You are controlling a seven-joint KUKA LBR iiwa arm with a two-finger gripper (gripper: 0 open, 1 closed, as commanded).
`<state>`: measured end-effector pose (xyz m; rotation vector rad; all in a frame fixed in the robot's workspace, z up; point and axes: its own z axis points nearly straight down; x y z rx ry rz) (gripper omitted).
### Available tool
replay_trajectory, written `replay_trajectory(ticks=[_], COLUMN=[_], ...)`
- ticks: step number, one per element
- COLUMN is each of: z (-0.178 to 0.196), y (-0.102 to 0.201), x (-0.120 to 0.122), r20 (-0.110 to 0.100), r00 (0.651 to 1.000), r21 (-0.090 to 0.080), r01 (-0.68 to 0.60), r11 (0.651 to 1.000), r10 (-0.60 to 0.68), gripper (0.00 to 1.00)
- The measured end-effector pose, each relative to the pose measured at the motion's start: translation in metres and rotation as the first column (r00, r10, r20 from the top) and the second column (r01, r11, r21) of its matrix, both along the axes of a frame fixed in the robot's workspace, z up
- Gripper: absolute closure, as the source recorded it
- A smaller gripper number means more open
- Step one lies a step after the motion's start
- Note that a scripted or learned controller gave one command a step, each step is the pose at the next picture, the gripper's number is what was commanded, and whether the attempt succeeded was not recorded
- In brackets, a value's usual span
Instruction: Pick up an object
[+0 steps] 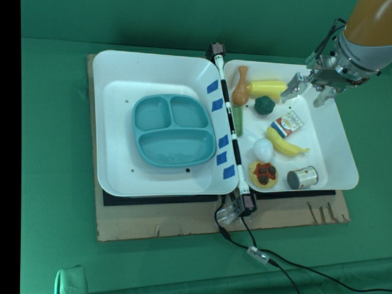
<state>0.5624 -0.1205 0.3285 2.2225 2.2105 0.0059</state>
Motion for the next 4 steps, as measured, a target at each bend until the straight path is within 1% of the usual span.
replay_trajectory(ticks=[1,2,3,4], z=[-0.136,-0.122,-0.059,0.244], y=[-0.045,-0.048,-0.065,-0.009], x=[-0.079,-0.077,0.056,0.064], r20=[0.0,0.012,0.006,0.009], r00=[1.0,1.0,1.0,1.0], r21=[-0.002,-0.007,-0.006,-0.004], r01=[0.002,0.01,0.0,0.001], r11=[1.0,1.0,1.0,1.0], r10=[-0.002,-0.01,0.0,-0.001], gripper=[0.0,1.0,1.0,1.0])
